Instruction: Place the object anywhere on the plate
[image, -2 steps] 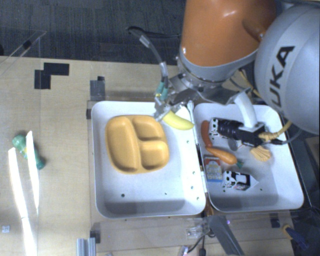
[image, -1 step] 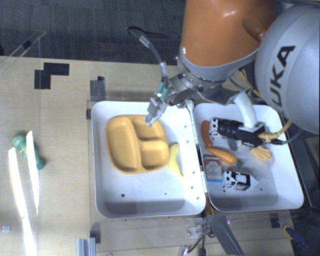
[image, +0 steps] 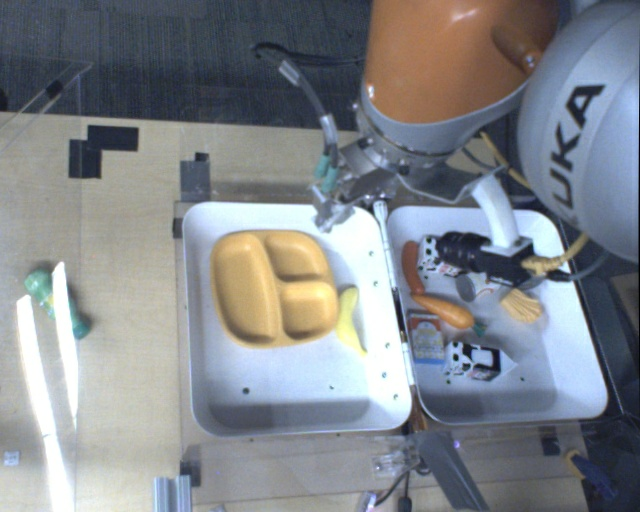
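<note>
Camera view: your claw (image: 335, 205) hangs over the back edge of the left bin (image: 300, 400), and you honestly can't tell how its fingers stand. Right below sits the yellow plate (image: 272, 285), with the banana (image: 349, 320) touching its right side on the bin floor. Around that you've got pale wood bench (image: 110, 260) and a dark floor behind.

Premises: a robotics laboratory test bench. Evidence: an industrial KUKA arm (image: 470, 70) over a pale wooden bench (image: 110, 260); two shallow white bins (image: 300, 415) mounted side by side on metal brackets; black marker shapes (image: 98, 148) on the benchtop; toy food items used as test objects.
</note>
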